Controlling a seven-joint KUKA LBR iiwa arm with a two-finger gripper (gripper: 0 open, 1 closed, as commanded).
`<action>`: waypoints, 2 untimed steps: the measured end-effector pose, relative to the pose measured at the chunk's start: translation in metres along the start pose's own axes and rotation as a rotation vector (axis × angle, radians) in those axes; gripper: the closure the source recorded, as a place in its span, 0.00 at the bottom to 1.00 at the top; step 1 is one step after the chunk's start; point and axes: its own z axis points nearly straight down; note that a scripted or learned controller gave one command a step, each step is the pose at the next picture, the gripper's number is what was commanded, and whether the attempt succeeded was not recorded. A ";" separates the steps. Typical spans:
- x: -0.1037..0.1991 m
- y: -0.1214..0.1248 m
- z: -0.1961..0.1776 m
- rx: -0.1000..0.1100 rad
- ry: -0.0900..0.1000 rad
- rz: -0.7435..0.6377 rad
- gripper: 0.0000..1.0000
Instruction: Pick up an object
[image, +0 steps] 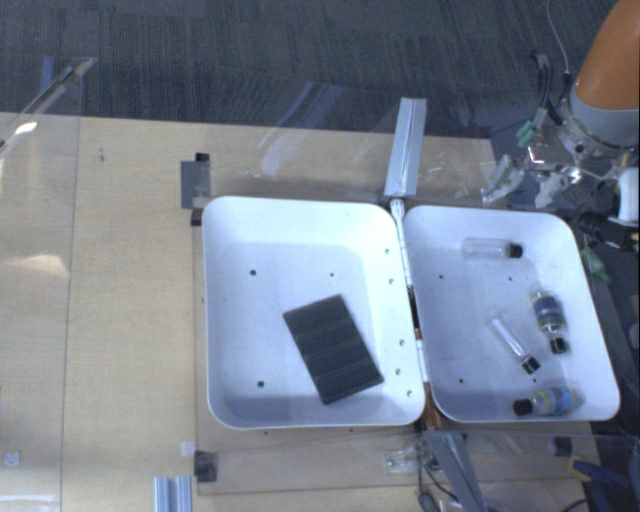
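The dark ribbed pad (333, 348) looks light and stiff (pinch an edge); the hand's (545, 160) state I cannot tell.

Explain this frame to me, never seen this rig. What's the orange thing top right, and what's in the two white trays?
This is one fixed camera above a wooden bench, looking down at a slant. The orange and grey shape at the top right is the robot arm, reaching in from that side. Its gripper sits above the far edge of the right bin, too cluttered to read, and nothing is visibly held.

The left bin holds one dark ribbed rectangular pad, lying flat and turned at an angle.

The right bin holds four small clear vials with dark caps: one near the far wall, one by the right side, a thin one in the middle, and one at the near edge.
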 end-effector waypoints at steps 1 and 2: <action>-0.007 0.010 0.128 0.000 0.000 0.019 0.00; 0.016 0.011 0.155 -0.023 -0.004 -0.002 0.00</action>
